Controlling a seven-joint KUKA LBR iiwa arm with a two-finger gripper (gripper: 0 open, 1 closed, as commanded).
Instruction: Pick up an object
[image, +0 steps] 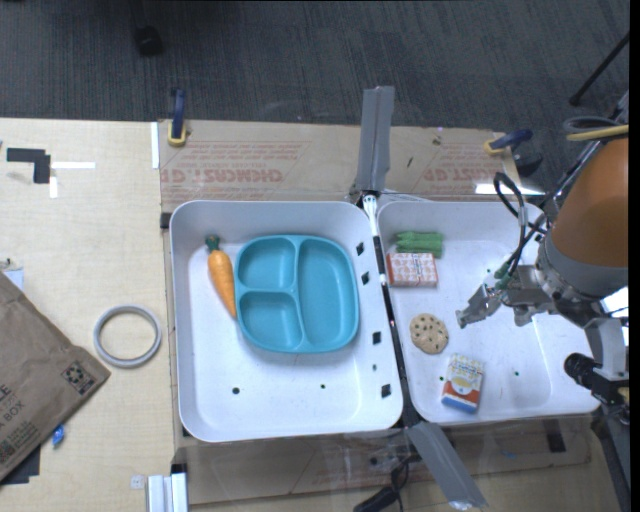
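We're early on: our gripper (470, 315) hovers in the right bin (530, 395), jaws apart on nothing, with the cookie (429, 333) just beside it; nothing's lifted yet

In the left bin a toy carrot (221, 279) lies lengthwise, green top away from me, just beside a blue three-part plate (299, 292). The right bin holds a green block (418, 242) at the far end, a red-and-white packet (412, 269) touching it, then a cookie (429, 333), and nearest me a small tilted carton (463, 385).
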